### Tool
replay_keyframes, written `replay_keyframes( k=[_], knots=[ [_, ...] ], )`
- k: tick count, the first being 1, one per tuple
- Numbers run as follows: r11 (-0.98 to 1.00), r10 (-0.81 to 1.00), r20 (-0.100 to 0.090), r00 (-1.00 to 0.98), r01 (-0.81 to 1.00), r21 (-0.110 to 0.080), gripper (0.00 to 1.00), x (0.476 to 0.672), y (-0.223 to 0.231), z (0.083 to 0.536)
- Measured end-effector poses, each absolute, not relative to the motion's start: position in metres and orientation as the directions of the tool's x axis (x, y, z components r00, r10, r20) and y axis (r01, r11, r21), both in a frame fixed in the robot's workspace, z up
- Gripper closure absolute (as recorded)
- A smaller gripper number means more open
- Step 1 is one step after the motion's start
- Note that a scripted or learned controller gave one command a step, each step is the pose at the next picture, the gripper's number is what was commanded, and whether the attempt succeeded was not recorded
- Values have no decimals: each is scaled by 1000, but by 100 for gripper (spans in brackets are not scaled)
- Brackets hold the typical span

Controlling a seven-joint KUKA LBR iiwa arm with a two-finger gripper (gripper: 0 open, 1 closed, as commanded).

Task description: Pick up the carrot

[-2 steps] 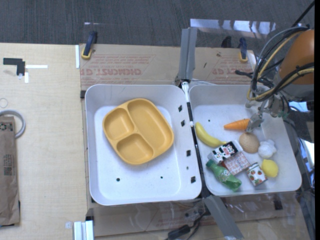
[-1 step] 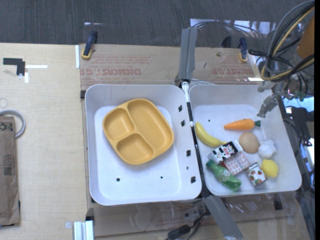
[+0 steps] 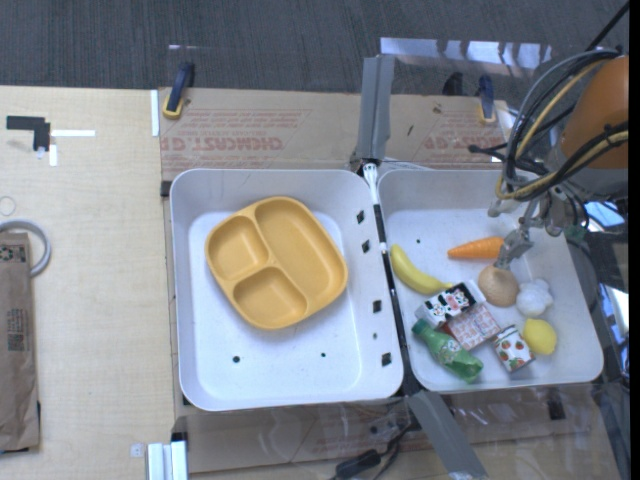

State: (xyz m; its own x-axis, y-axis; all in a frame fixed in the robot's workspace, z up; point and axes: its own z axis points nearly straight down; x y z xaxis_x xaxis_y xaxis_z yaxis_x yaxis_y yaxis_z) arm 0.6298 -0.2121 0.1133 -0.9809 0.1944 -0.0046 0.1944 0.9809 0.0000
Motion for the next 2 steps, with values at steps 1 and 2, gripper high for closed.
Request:
replay_keyframes(
  k=[1,2],
  knots=[
    [1000,-1,-6,-1000,-1,0,0,618,-181,94],
    [1000,-11,-5,-1000,-11,-1,0,604,-198,93]
  ],
)
